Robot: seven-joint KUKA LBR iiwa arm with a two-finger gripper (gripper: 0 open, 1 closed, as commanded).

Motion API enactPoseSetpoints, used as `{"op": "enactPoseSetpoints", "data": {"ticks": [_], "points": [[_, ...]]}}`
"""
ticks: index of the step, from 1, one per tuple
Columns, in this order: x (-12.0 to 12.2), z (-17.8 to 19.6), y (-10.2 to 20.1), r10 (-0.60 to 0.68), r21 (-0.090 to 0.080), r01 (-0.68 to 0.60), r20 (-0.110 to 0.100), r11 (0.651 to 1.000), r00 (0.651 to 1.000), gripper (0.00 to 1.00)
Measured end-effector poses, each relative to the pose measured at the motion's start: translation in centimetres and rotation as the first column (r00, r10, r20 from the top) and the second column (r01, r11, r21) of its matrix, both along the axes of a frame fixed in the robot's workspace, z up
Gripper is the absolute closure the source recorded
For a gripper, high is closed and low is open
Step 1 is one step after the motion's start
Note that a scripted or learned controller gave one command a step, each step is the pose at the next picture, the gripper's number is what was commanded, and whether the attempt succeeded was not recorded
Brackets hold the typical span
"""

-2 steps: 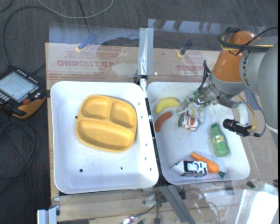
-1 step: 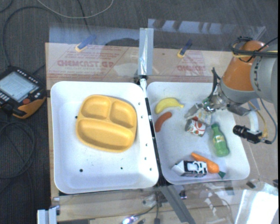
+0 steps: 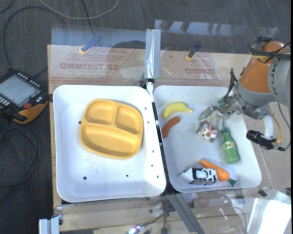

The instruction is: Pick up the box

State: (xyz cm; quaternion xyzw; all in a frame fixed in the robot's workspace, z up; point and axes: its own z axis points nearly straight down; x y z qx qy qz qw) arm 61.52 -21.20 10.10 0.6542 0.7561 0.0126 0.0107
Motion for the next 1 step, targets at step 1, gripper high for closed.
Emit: {"op": "enactPoseSetpoints", "data": {"ticks": [1], "points": [[-8.6, -0.7, -0.28, 0.025, 0.001, -0.025, -0.015, 1.0, 1.0, 0.0]]}}
